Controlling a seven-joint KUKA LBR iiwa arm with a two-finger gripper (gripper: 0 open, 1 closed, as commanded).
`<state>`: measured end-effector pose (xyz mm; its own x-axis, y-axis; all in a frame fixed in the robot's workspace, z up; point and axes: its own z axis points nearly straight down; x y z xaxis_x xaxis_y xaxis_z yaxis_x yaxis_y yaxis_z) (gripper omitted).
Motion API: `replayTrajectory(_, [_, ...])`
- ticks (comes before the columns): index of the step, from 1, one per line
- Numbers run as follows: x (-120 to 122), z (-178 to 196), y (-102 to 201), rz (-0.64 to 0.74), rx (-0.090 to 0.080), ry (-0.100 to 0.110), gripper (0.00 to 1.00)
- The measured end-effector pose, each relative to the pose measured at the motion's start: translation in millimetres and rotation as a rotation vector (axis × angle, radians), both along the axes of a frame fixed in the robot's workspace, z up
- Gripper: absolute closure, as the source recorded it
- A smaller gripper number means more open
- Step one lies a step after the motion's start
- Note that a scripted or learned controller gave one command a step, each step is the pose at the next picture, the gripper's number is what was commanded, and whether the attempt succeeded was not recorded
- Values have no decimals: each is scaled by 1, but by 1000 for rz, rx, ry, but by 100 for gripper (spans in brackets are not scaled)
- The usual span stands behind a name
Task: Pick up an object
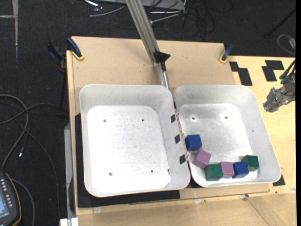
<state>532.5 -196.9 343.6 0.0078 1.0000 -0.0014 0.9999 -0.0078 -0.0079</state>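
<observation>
Several small cubes lie in the right bin [244, 102]. A blue cube [193, 142] sits near the bin's left wall, with a purple cube [202, 158] just below it. Along the front wall stand a green cube [213, 172], a purple cube [227, 169], a blue cube [240, 168] and a dark green cube [251, 162]. My gripper [274, 100] shows at the right edge of the camera view, outside the right bin and well above and right of the cubes. Nothing is visible between its fingertips.
The left bin [89, 126] sits beside the right one on the wooden bench [188, 60]. A slanted metal pole [143, 25] runs down to the gap between the bins. Clamps [74, 50] hold the bench's back corners. Black markers [242, 72] lie at the right.
</observation>
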Motion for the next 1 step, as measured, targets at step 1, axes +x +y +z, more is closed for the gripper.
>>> replayTrajectory(1, [23, -116, 37, 11, 4, -1, 100])
